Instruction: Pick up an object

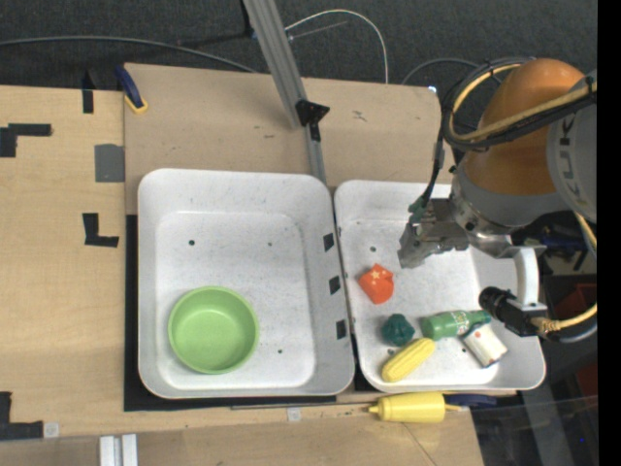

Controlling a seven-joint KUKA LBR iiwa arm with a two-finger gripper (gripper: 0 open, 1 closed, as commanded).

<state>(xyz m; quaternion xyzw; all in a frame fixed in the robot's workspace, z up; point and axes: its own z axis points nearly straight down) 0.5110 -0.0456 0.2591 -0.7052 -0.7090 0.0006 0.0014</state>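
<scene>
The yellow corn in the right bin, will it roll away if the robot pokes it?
Probably a little. The yellow corn looks long and rounded, lying on its side, so it may roll sideways. It looks like a light plastic toy. The green bottle and dark green toy nearby might stop it.

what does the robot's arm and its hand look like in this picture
The arm is grey, with a big rounded orange band above the wrist. Yellow and black cables loop around that orange section, and another yellow cable runs by a black fitting lower down. A white piece sits on the arm's near side. The hand is a small, dark grey metal assembly.
</scene>
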